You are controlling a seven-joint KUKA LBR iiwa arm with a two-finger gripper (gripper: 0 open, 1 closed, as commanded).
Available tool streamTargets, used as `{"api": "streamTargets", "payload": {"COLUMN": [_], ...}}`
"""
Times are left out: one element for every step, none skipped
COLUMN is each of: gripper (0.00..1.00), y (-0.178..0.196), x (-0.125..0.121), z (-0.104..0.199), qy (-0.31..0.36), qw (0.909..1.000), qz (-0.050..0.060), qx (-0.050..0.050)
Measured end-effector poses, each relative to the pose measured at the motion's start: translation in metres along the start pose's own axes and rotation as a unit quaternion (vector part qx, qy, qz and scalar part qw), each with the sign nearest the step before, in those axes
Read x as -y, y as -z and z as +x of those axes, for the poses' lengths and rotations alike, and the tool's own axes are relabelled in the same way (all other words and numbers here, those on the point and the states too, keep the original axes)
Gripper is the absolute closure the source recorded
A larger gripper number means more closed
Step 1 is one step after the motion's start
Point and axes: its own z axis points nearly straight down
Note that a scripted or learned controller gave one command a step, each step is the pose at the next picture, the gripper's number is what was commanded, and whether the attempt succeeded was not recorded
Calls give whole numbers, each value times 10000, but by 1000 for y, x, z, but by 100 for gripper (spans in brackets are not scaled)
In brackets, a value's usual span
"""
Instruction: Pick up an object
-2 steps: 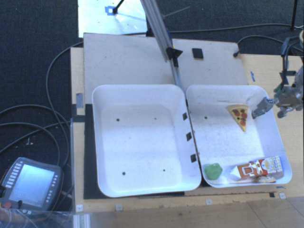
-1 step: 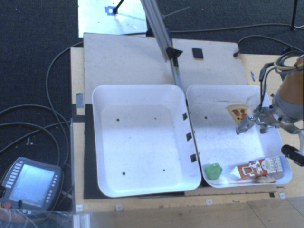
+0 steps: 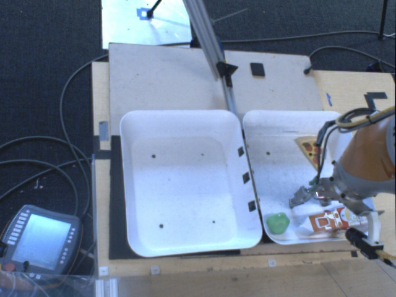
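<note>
In the right bin [image 3: 272, 135], a green rounded object [image 3: 278, 223] lies near the front edge. Right of it sits an orange and white packet [image 3: 327, 220]. A yellow and red triangular piece [image 3: 309, 148] lies farther back, partly hidden by the arm. My gripper [image 3: 302, 197] hangs low over the bin floor, just above and right of the green object and left of the packet. Nothing shows between its fingers.
The left bin [image 3: 133, 166] stands beside the right one, with a row of black clips along the shared wall. A metal pole [image 3: 207, 33] slants up at the back. A teach pendant [image 3: 37, 237] and cables lie on the floor at left.
</note>
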Motion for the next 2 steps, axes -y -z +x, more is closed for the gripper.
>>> {"api": "streamTargets", "payload": {"gripper": [0, 0], "y": [1, 2], "x": [12, -47], "z": [58, 25], "qy": [20, -1], "qw": [10000, 10000], "qz": [-24, -40], "qx": [3, 16]}}
